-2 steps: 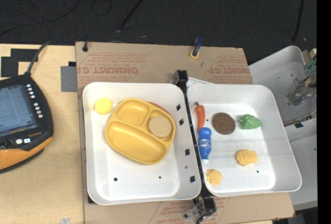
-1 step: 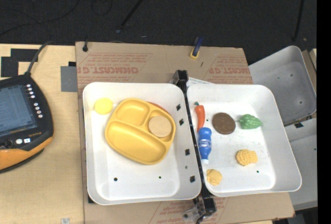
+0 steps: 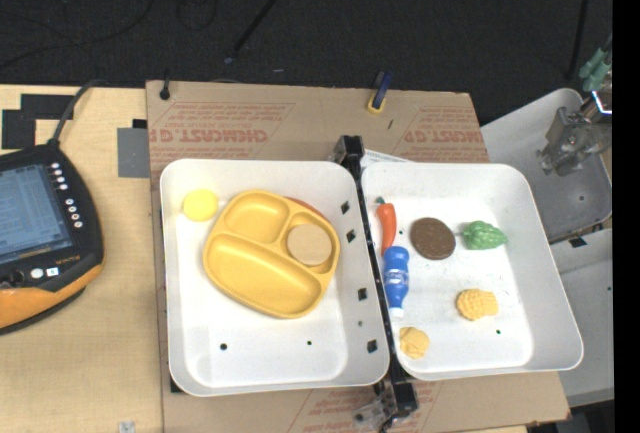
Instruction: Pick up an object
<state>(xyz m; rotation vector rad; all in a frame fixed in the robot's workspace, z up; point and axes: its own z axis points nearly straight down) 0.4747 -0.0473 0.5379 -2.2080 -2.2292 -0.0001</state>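
Observation:
The right bin (image 3: 540,341) holds an orange carrot (image 3: 386,220), a blue bottle (image 3: 396,276), a brown round disc (image 3: 433,238), a green leafy toy (image 3: 484,236), a yellow corn-like piece (image 3: 477,304) and a small yellow lump (image 3: 414,342). In the left bin (image 3: 190,351) lies a yellow divided plate (image 3: 262,266) with a tan disc (image 3: 308,244) in its right compartment. A small yellow ball (image 3: 200,205) rests beside the plate. My gripper (image 3: 570,139) hangs at the far right, outside and above the right bin's upper corner, away from every object.
A teach pendant with a screen (image 3: 40,231) lies on the bench at the left. Cardboard (image 3: 260,126) lies under both bins. A blue and yellow clamp (image 3: 378,93) stands at the back edge. A black clip strip (image 3: 365,261) runs between the bins.

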